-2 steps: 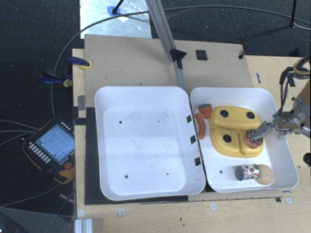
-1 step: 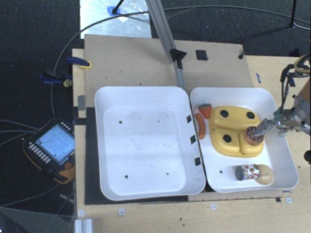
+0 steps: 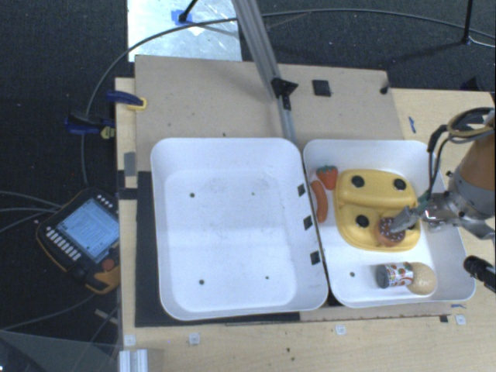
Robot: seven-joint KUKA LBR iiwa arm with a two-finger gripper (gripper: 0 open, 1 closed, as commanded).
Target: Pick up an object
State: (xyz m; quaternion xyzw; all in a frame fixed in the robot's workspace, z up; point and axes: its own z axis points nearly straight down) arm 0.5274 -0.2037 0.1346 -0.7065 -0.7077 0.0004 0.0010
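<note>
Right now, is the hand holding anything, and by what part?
Cannot be told. The hand sits low over the yellow toy at its lower right corner, by a dark round patch, but nothing shows gripped in it.

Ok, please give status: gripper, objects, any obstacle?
Gripper low over yellow plastic block in right white bin. Nothing seen held. Orange carrot toy and small printed can lie nearby.

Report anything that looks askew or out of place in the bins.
The small can lies tipped on its side near the right bin's front edge. The yellow toy sits at a slant, with the gripper over it. Nothing looks spilled or broken.
</note>
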